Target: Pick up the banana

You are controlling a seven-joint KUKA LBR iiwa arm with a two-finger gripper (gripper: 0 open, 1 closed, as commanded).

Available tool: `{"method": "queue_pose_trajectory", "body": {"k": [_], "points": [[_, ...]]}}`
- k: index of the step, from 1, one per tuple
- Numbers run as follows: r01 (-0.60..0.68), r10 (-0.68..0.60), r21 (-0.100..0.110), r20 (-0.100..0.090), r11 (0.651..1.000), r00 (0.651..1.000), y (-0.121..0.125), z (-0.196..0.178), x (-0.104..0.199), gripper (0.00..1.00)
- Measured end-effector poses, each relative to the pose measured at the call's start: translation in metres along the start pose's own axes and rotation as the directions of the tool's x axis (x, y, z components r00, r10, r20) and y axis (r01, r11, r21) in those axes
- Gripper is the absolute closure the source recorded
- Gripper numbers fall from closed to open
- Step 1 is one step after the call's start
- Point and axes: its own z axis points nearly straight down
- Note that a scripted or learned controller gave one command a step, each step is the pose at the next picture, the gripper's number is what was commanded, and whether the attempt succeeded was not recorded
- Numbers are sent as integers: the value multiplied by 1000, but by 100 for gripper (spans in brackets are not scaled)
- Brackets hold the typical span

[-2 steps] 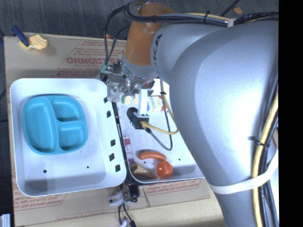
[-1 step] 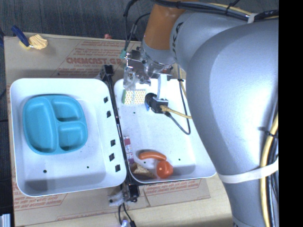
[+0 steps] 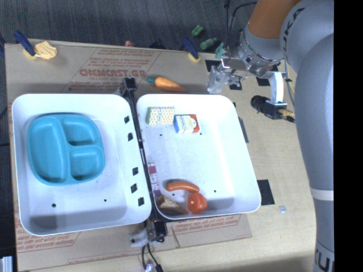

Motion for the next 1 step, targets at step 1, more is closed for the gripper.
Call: {"method": "queue_pose_trajectory", "body": {"k": [1], "points": [[8,-8,2,-1,1000,1000,1,-9,3,100]]}}
